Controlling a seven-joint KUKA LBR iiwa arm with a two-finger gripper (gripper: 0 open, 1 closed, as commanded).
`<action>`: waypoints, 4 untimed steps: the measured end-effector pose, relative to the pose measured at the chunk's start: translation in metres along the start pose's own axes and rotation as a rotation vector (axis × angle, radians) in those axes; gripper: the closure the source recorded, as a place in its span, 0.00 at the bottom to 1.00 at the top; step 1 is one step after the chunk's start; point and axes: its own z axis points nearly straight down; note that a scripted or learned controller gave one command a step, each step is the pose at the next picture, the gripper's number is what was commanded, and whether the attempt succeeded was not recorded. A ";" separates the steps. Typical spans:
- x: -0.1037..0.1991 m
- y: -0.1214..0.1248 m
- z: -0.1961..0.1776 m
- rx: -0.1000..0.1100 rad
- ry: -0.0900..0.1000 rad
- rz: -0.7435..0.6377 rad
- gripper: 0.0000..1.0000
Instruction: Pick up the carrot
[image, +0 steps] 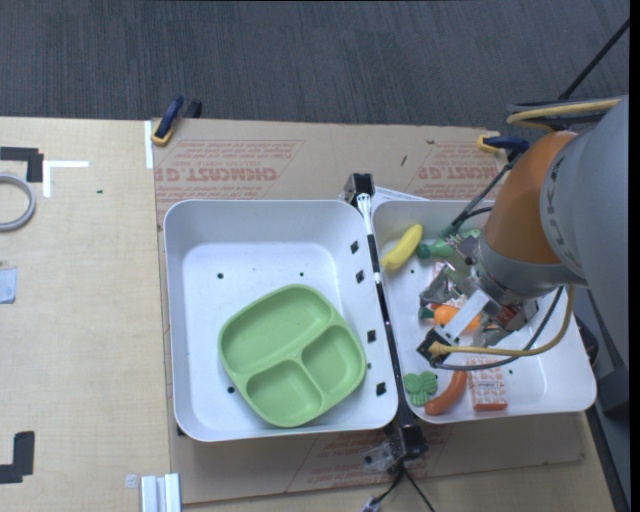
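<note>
Gripper (452, 322), carried by the grey arm (590, 200) with its orange band (520, 205), is seen low in the right bin (560, 385), at the right of the frame; whether it is spread or pressed together cannot be told, as cables and clutter mask it. Left bin (200, 260), at centre, is occupied by a green divided plate (291, 354). Within the right bin, a yellow banana (401, 246) is shown at upper left, and the carrot (446, 393) lies near the lower edge, just below the gripper and apart from it. A green leafy piece (421, 385) is placed just left of the carrot, and a small red-and-white packet (488, 390) just right of it.
</note>
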 end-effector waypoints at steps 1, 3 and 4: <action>-0.038 0.061 0.071 0.001 0.000 -0.022 0.00; 0.046 0.097 0.000 0.001 -0.001 -0.066 0.00; 0.000 0.086 0.058 0.001 -0.001 -0.065 0.00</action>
